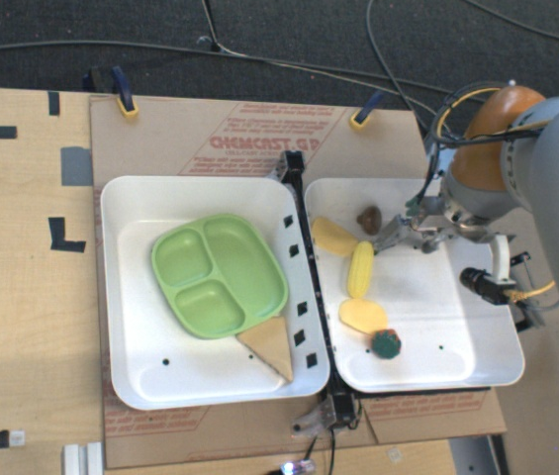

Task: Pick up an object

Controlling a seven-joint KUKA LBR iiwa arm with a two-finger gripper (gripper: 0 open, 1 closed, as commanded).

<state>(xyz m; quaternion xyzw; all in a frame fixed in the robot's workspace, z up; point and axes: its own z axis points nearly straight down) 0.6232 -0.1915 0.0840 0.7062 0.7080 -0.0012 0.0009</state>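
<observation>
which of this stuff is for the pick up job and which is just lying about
Job in hand:
- hand, low in the right bin
- brown lump
- yellow corn cob
- two yellow pieces
- green and red ball

Just lying about:
- green divided plate and tan wedge in the left bin
- clamps and cables

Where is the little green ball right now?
The green ball lies in the right bin, near its front edge, touching the lower yellow piece, below the corn cob.
</observation>
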